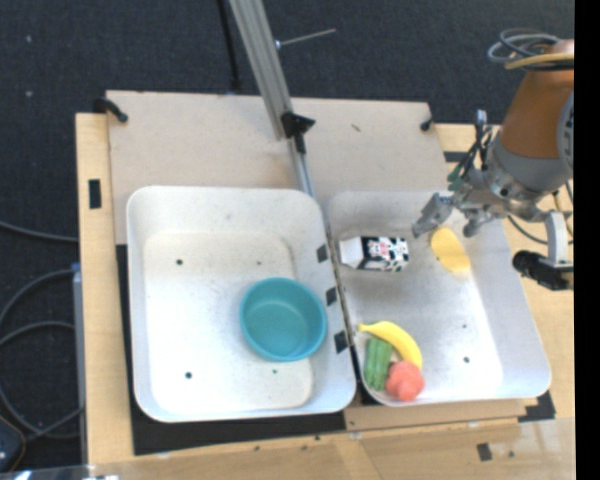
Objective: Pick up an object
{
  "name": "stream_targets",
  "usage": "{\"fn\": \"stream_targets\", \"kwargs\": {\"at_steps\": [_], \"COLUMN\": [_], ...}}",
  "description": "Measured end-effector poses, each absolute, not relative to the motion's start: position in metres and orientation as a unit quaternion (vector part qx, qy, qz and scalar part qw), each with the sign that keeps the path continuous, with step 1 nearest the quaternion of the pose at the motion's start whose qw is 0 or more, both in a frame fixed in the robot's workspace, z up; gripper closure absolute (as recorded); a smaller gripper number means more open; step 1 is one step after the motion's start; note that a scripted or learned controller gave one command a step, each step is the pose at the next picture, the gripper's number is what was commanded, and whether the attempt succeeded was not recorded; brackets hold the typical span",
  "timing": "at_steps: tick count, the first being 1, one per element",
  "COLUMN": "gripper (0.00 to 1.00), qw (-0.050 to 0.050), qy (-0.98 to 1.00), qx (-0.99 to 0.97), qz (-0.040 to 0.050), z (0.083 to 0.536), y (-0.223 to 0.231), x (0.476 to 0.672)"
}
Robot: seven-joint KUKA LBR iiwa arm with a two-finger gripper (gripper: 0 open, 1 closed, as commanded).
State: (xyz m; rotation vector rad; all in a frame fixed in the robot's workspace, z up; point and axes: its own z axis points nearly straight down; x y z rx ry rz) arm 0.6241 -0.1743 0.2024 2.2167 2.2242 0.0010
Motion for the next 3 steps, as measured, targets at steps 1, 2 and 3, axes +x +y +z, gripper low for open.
{"fn": "stream_targets", "kwargs": {"at_steps": [1,2,3], "gripper": [0.0,0.0,0.0], "qw": [0.001,-0.001,0.008], "qy": [0.709,0.707,0.708], "qx": [0.706,0.707,0.706], "qz": [0.0,-0.0023,0.0047], "z": [0.202,0.139,0.122], "y": [-0.174,-0.174,-0.176], "x": [0.624,0.621,0.626]}}
